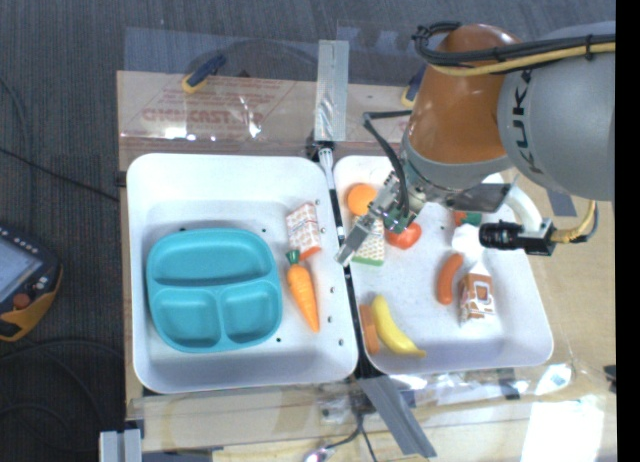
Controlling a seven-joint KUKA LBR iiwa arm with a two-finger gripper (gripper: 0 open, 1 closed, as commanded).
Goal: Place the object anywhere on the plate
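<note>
Overhead, the grey arm (560,100) reached in from the right and its gripper (385,218) hung over the near-left part of the right bin (520,345), close to the divider between the 2 bins. Whether the gripper was open or closed could not be told, nor whether it had hold of anything. Crowded right around it lay 1 orange ball (359,198), 1 red tomato-like piece (404,236) and 1 pale waffle-patterned block with a green edge (370,248). Further along that bin sat 1 sausage (449,278), 1 small carton (477,298) and 1 banana (392,328) beside an orange piece (369,328). Across the divider, the left bin (160,175) held 1 teal plate (212,287) with 3 compartments, with 1 carrot (302,293) and 1 second small carton (303,228) lying just to its right, off the plate.
</note>
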